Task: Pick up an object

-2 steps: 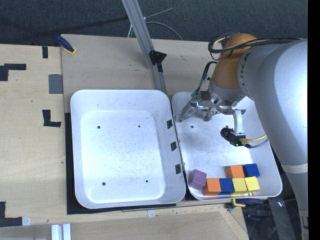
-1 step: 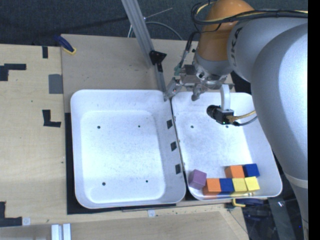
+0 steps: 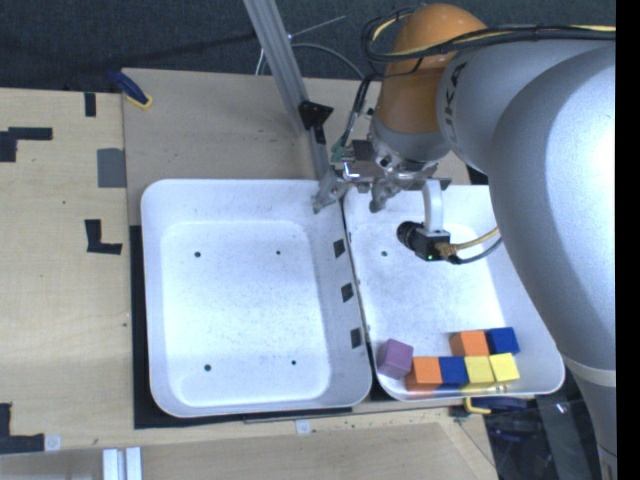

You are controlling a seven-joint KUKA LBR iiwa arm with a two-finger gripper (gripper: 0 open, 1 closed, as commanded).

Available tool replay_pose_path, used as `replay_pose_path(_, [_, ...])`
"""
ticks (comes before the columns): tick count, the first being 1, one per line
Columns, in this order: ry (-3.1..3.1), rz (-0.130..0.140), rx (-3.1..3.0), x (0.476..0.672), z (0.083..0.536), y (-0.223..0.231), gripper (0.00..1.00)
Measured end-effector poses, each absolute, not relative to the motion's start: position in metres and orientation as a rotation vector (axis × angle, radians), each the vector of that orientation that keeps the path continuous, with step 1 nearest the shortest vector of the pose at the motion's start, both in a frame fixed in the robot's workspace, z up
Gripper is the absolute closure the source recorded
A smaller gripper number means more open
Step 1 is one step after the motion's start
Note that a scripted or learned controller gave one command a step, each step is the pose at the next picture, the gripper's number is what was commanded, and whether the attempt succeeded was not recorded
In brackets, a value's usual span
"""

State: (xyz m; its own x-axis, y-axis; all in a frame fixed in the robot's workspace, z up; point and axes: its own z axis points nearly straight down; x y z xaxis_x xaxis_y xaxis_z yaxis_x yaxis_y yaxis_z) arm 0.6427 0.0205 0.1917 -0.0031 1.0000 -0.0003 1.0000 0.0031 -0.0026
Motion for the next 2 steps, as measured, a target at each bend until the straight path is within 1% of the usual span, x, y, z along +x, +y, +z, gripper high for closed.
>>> replay_pose_path(1, [-2.223,0.004,-2.217,0.628,0.192,0.045,0.0])
replay_pose_path(2, [-2.227,0.0,-2.213,0.601,0.219,0.092,0.0])
